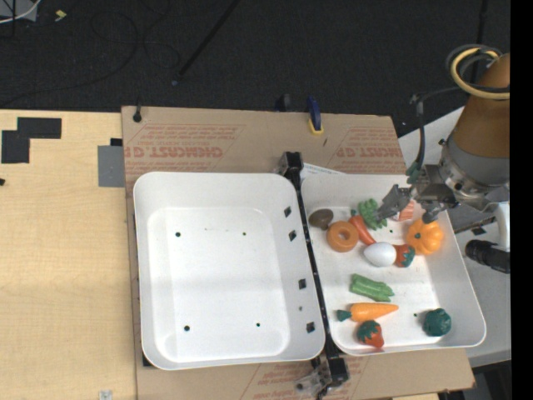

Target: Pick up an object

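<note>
Camera view | end effector (408,202) above (right bin) | orange pumpkin (427,237) just below-right

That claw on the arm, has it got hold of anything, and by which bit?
It cannot be told. The gripper hangs over the right bin, close above the toy food, but nothing visibly sits between its fingers.

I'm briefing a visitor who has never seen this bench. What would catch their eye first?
The bright toy food heaped in the right bin: an orange ring, a white egg, a carrot and an orange pumpkin. Next, the arm reaching in from the right, its hand low over that bin's far end. The left bin is a plain white contrast beside it.
</note>
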Controlling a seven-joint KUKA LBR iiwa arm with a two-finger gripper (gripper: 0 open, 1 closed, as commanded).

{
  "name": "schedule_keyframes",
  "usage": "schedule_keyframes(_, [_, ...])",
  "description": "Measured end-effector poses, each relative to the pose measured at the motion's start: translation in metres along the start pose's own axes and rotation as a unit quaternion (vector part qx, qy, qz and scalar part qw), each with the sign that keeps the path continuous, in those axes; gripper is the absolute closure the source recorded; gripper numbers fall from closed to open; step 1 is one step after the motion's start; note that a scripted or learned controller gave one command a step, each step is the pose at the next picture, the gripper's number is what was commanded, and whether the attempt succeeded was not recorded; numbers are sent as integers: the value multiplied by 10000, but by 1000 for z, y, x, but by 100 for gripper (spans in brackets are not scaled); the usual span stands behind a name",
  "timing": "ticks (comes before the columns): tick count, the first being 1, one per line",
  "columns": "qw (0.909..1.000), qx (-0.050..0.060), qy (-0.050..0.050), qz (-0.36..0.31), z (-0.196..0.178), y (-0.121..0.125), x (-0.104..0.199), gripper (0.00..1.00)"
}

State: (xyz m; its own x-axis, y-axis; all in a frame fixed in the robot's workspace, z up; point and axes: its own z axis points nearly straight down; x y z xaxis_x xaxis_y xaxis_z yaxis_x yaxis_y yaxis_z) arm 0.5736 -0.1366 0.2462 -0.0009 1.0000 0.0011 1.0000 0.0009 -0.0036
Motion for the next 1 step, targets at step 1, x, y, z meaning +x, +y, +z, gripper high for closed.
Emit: schedule_keyframes(1, [10000,38,15,-16,142,18,55,0])
